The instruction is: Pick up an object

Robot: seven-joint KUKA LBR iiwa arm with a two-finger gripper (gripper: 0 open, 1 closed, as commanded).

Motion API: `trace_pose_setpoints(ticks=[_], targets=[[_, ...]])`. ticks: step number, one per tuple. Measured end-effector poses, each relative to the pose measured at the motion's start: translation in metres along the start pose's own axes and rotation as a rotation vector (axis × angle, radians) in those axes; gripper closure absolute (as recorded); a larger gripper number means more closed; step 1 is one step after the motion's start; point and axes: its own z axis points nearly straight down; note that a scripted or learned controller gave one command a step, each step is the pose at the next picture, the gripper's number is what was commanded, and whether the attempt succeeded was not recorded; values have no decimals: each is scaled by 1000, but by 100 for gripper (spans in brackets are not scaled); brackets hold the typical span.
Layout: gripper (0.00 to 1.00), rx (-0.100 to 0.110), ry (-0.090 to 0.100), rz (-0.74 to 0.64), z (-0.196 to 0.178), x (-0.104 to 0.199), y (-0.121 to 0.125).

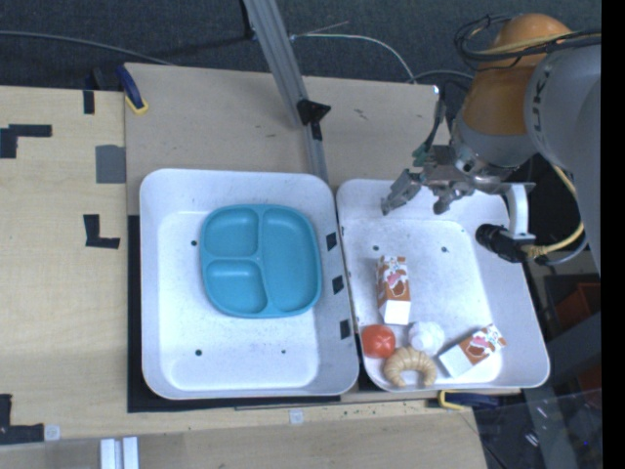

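Note:
My gripper (pixel 422 199) hangs over the far edge of the right bin (pixel 508 291), its two fingers spread open with nothing between them. Below it in that bin lie a red-and-white carton (pixel 393 283), a red tomato-like ball (pixel 379 340), a white round object (pixel 426 336), a croissant (pixel 410 365) and a second small red-and-white carton (pixel 473 350). All of these rest at the bin's near half, apart from the gripper.
The left bin (pixel 166 291) holds a blue divided plate (pixel 261 260). A grey metal pole (pixel 283 62) slants up from between the bins at the back. Cables (pixel 547 247) hang beside the arm on the right.

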Motion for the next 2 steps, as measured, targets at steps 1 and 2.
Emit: trace_pose_setpoints(ticks=[1,2], targets=[[0,0,0,0,0,0,0],[0,5,-1,1,44,-2,2]])
